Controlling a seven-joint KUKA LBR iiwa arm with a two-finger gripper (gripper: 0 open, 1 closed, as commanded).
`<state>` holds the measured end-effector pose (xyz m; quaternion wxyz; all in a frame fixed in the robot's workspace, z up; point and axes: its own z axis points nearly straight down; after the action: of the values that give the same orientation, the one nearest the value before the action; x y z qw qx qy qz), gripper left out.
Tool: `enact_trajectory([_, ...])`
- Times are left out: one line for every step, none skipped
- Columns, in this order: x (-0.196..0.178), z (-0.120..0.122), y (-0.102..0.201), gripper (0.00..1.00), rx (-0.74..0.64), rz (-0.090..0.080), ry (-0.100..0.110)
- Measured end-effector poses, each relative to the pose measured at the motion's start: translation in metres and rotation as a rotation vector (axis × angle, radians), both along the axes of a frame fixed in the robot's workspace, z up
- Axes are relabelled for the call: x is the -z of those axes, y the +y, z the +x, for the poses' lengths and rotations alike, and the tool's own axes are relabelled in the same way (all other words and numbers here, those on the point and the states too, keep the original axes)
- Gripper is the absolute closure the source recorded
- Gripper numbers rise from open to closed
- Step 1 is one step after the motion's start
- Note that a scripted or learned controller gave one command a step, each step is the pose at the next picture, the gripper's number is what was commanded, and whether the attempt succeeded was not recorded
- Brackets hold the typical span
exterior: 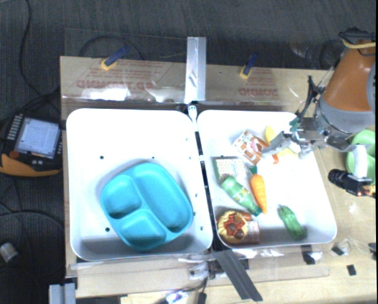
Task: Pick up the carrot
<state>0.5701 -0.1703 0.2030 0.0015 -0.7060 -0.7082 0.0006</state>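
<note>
The orange carrot (258, 192) with a green top lies in the middle of the right bin (315, 195), its tip pointing toward the front. My gripper (288, 142) hangs over the bin's back right part, above and to the right of the carrot and clearly apart from it. The grey arm with its orange band (350, 90) comes in from the right edge. Nothing shows between the gripper and the carrot but bare bin floor.
Close left of the carrot lie a green bottle (239, 194) and a small patterned packet (230, 167). A red-and-white snack pack (249, 145) and a yellow piece (271, 133) sit near the gripper. A green vegetable (291, 222) and a round can (237, 227) lie in front. The left bin holds a blue divided plate (147, 204).
</note>
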Motion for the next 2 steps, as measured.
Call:
enact_trajectory([0.1133,-0.0557,0.0128,0.0,-0.044,-0.004,-0.013])
enact_trajectory([0.1034,-0.0543,0.0135,1.0,-0.044,-0.002,-0.016])
